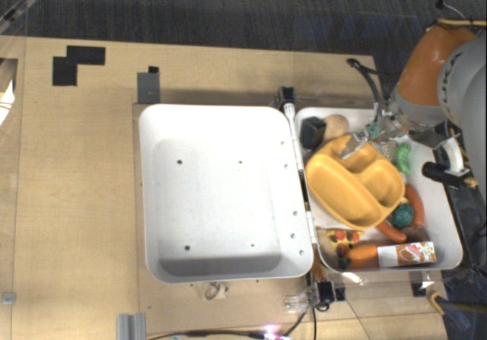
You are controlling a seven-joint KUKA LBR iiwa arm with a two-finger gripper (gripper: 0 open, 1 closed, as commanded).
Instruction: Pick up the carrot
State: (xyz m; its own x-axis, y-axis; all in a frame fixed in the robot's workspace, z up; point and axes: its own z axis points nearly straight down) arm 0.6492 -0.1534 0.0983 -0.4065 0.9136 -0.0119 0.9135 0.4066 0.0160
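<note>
The carrot point(364, 255) is a short orange piece lying along the front wall of the right bin point(455, 249), with a dark end toward the left. It lies beside a white box with a red label point(407, 253). My gripper point(359, 144) hangs over the back edge of a big yellow dish point(354, 188) in the same bin, well behind the carrot and apart from it. The arm comes in from the upper right, with its orange band point(426, 65) above the wrist.
The right bin is crowded: a black object point(312, 131), a beige lump point(335, 127), a green piece point(402, 157), a teal ball point(403, 215), red-orange sausages point(415, 205) and small toys point(344, 238). The left bin point(221, 194) sits alongside.
</note>
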